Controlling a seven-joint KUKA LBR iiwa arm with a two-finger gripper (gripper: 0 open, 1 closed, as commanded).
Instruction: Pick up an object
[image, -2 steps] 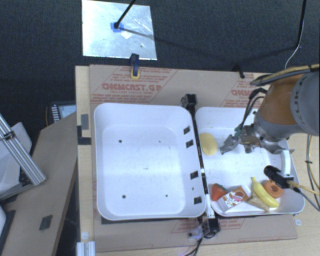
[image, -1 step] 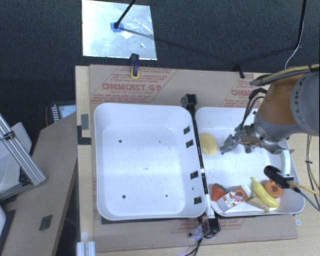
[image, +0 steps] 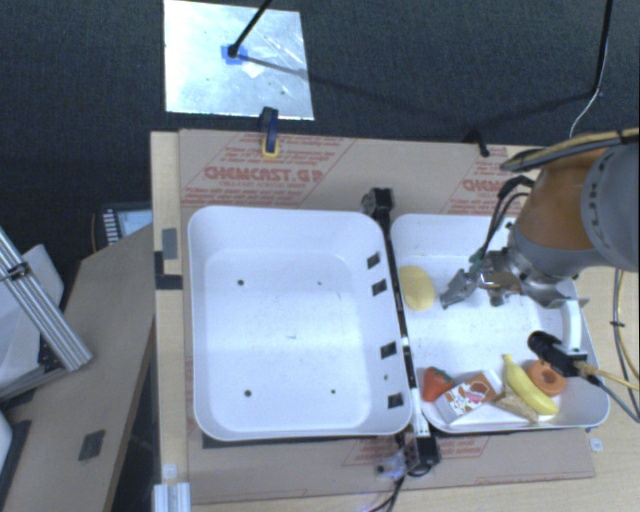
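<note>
Where the grey arm (image: 570, 215) reaches in from the right, its tool (image: 461, 288) sits low over the upper middle of the right bin (image: 452, 226). It points leftward at a pale yellow, lemon-like object (image: 418, 288). That object lies against the bin's left wall, just beside the tool's tip, and I cannot tell whether the two touch. Nothing can be seen gripped in the tool, and from this slant I cannot tell whether it is apart or together.

The other things crowd the bin's near edge, well apart from the tool. A small red piece (image: 436, 383) sits by the left corner. Touching it on the right is a white and red packet (image: 466, 396). A banana (image: 527, 386) lies beyond the packet, tilted, with an orange-brown round item (image: 547, 379) tucked against its right side. The left bin (image: 290, 226) sits alongside, both bins resting on the brown printed counter (image: 330, 165).
</note>
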